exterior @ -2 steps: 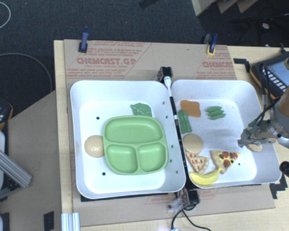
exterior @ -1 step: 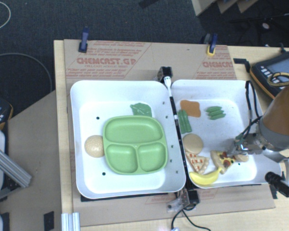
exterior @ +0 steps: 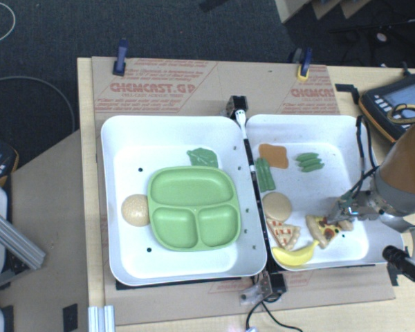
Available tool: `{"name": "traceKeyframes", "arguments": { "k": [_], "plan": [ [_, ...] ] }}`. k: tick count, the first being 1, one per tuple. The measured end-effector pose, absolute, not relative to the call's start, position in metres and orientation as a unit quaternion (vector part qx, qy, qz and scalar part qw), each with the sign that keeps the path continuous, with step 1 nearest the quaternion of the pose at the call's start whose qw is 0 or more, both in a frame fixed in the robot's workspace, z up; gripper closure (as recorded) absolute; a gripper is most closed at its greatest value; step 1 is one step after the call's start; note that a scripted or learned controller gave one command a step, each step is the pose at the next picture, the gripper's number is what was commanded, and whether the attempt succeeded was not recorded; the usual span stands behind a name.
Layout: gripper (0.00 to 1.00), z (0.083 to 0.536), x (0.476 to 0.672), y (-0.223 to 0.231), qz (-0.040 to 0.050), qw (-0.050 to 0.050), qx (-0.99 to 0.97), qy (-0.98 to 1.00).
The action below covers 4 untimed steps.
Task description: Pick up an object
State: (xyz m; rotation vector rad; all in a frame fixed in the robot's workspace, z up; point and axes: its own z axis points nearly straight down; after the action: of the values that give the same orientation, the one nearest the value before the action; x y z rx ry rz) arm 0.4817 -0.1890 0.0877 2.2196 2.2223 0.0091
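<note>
Gripper (exterior: 340, 213) hovers over the pizza slice (exterior: 323, 229), its opening unclear; it should centre squarely before closing.

Right bin (exterior: 346, 126), contents:
- Orange flat slab (exterior: 274, 155), near the far left corner, lying flat.
- Dark green stick (exterior: 265, 174), laid along the left wall, just below the slab.
- Green bean pods (exterior: 309, 161), small cluster, mid-far area, apart from the slab.
- Tan round bun (exterior: 277, 205), near the left wall, below the stick.
- Waffle wedge (exterior: 283, 235), red-gridded, touching the bun's near side.
- Yellow banana (exterior: 294, 255), curved, against the near wall, just below the waffle.
- Pizza slice (exterior: 323, 229), yellow with dark spots, right of the waffle.

Left bin (exterior: 114, 185), contents:
- Green divided plate (exterior: 193, 207), three compartments, centred.
- Green leaf (exterior: 203, 158), at the plate's far edge.
- Tan round bun (exterior: 135, 209), touching the plate's left side.
</note>
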Motion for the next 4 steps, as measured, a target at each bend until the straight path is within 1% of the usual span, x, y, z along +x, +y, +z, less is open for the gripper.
{"name": "traceKeyframes", "arguments": {
  "k": [1,2,3,4],
  "plan": [
    [1.00,0.088,0.481,-0.185,0.0008,0.005,0.708,0.707],
    [1.00,0.099,0.482,-0.185,0.0013,0.007,0.708,0.706],
    [1.00,0.088,0.482,-0.187,0.0029,0.002,0.706,0.708],
    [1.00,0.088,0.482,-0.184,0.0011,0.005,0.707,0.707]
  ]
}}
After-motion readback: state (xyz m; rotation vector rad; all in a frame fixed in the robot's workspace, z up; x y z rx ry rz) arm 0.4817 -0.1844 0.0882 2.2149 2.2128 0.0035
